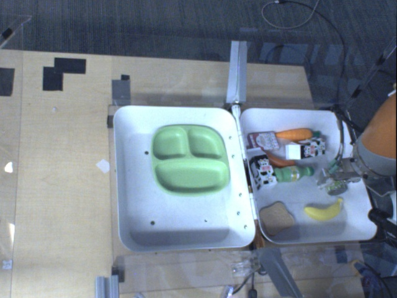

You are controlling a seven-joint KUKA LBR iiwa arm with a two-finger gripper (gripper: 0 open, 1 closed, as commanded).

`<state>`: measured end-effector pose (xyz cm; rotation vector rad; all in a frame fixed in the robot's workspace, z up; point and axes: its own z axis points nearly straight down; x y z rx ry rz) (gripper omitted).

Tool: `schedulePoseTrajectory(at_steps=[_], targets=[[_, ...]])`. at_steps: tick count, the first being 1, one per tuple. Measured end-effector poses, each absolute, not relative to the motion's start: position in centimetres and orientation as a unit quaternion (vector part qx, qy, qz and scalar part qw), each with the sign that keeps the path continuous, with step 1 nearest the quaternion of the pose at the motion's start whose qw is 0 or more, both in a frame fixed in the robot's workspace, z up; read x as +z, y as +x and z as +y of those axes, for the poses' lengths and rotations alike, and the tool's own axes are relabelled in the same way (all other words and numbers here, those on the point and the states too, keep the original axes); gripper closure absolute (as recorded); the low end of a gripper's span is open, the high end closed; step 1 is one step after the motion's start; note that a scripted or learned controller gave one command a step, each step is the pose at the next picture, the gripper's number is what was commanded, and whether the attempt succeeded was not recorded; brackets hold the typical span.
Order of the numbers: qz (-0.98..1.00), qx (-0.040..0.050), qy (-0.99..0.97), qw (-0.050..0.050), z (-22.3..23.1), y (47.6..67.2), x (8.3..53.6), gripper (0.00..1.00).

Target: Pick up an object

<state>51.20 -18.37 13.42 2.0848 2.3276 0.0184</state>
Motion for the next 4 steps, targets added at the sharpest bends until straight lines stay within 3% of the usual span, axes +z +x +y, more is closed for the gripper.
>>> schedulePoseTrajectory(at_steps=[2, 3, 4], targets=[[0.746, 0.0092, 0.666, 0.015, -18.3, 51.7, 15.8, 1.00], [0.746, 0.0092, 0.666, 0.015, -18.3, 51.7, 15.8, 0.00], [0.745, 0.0029, 0.667, 0.005, -19.8, 52.5, 10.7, 0.00]])
